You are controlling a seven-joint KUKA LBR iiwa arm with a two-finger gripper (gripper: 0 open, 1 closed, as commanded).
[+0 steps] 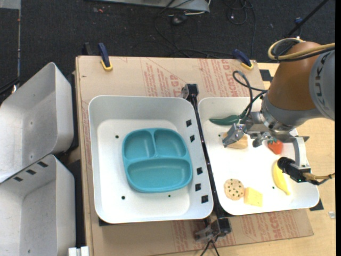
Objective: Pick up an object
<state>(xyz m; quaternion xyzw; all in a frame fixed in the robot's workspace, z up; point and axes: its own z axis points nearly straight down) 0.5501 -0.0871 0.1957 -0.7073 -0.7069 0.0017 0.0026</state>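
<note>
My gripper [245, 138] hangs low over the upper middle of the right bin [303, 201], with its fingers spread open. A tan bread-like piece [240, 143] lies right under the left finger [232, 137], and I cannot tell whether they touch. A green leaf-shaped item [224, 120] lies just up and left of the gripper. A red and orange piece [274, 145] sits partly hidden by the wrist on the right. Further toward the front lie a yellow banana [280, 178], a round cookie [233, 189] and a yellow cheese wedge [253, 197].
The left bin [106, 116] holds a teal divided plate [157, 159]. A black divider with clips [200, 143] runs between the two bins. Two tilted white bins [32, 121] stand off the bench to the left. A black cable [242, 89] loops near the wrist.
</note>
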